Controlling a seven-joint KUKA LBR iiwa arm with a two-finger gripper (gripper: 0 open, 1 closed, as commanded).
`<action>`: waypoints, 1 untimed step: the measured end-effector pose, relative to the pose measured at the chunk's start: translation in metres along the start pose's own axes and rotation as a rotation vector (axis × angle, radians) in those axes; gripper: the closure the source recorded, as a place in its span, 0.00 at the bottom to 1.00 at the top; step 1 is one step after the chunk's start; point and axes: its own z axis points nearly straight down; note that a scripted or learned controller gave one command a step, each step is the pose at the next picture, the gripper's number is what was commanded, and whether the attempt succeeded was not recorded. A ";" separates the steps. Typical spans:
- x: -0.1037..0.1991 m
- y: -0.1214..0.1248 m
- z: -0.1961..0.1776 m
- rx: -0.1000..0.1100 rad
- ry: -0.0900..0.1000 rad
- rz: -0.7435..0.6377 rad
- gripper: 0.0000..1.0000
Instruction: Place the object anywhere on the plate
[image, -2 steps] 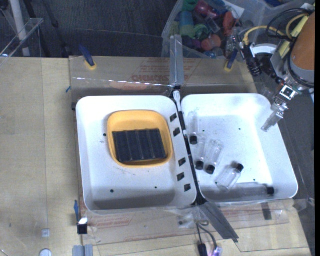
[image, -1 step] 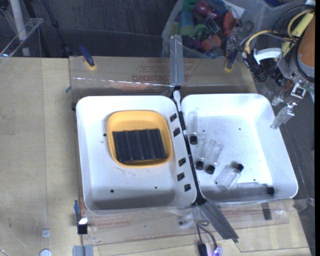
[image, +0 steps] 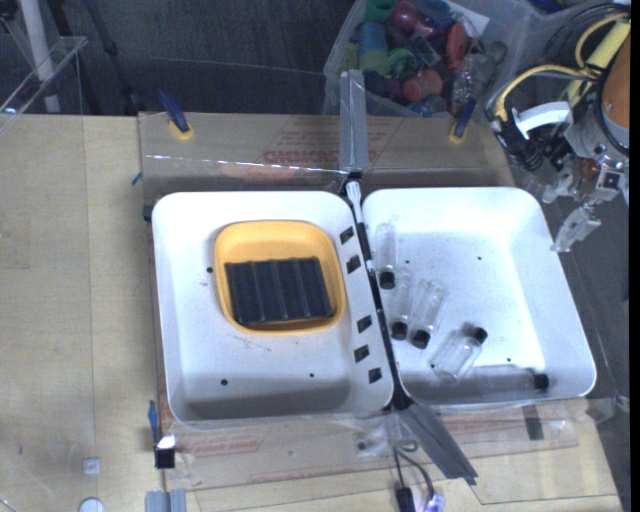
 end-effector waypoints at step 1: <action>0.000 0.000 -0.005 0.000 0.001 0.024 0.00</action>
